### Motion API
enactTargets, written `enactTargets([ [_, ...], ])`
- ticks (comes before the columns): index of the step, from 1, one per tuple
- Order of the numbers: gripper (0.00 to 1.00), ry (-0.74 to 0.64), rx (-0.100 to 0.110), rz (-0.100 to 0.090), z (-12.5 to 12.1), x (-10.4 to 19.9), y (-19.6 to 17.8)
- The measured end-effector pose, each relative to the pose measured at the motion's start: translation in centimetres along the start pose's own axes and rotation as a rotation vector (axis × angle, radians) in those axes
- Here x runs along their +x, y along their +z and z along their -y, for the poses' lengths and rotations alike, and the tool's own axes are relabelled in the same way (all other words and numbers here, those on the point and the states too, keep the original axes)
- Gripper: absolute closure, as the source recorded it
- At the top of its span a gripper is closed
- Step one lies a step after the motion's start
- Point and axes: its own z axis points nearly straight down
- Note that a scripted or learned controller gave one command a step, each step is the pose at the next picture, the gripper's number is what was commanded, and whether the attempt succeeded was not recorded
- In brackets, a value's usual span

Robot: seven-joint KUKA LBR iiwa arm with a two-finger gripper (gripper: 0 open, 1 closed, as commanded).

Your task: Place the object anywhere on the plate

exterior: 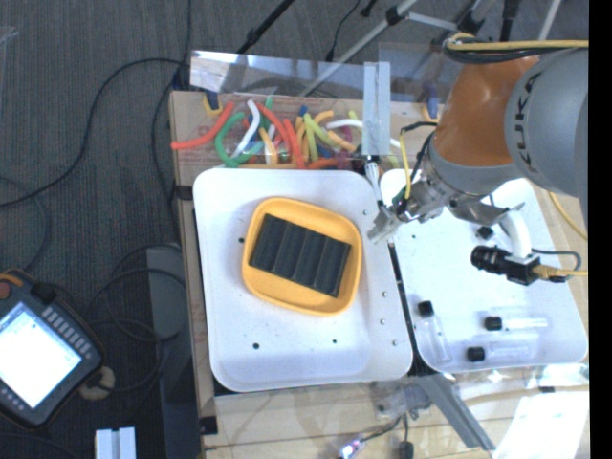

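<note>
A yellow plate (260, 280) with rounded corners lies in the left bin (287, 361). A black ribbed rectangular object (301, 251) rests flat on the plate's middle. My gripper (382, 222) hangs just right of the plate, over the border between the two bins and apart from the black object. I see nothing held in it. The grey and orange arm (497, 113) reaches in from the upper right.
The right bin (449, 275) holds three small black pieces (425, 307) (492, 323) (475, 354) and a clear tube (521, 324) near its front. Coloured tubes (277, 132) are piled behind the left bin. An upright grey post (376, 108) stands at the back.
</note>
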Motion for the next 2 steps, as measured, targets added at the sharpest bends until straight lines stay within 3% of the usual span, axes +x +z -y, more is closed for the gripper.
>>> enactTargets([
  [1,1.0,-0.1,0.0,-0.002,1.33,6.54,2.21],
  [2,0.0,-0.1,0.0,-0.002,1.33,6.51,2.2],
])
